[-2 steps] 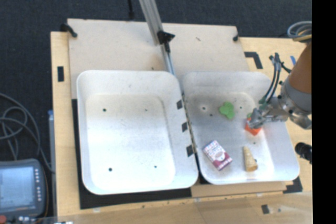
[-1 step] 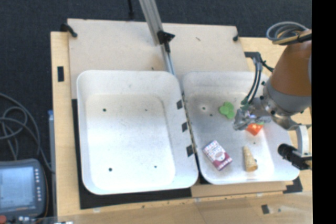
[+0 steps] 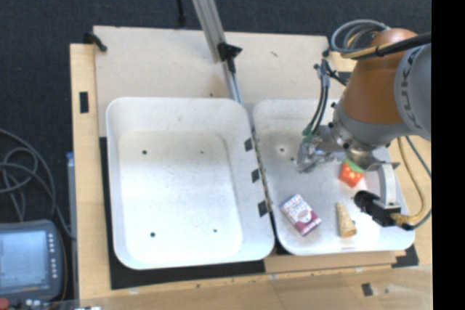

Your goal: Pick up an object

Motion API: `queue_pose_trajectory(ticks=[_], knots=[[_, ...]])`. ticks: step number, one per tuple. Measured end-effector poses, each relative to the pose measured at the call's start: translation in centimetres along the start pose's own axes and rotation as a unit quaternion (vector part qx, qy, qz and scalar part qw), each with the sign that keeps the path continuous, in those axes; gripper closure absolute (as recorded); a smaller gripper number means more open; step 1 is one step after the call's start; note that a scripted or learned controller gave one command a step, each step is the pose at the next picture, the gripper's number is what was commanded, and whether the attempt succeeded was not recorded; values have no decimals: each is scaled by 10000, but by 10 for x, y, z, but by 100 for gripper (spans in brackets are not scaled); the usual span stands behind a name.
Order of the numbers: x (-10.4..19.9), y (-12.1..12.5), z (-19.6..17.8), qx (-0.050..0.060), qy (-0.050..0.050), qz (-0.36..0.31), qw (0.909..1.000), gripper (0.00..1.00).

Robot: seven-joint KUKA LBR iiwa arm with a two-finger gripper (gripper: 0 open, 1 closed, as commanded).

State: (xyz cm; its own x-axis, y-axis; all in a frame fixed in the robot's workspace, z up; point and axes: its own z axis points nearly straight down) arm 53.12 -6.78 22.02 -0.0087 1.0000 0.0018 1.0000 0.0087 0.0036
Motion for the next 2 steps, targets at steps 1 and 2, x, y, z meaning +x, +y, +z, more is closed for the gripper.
queue_pose_trajectory(ticks=[1,2], knots=[[49,10,6,10,-4,8,10000,100],[96,22,5,12,-1,7,10000,100]])
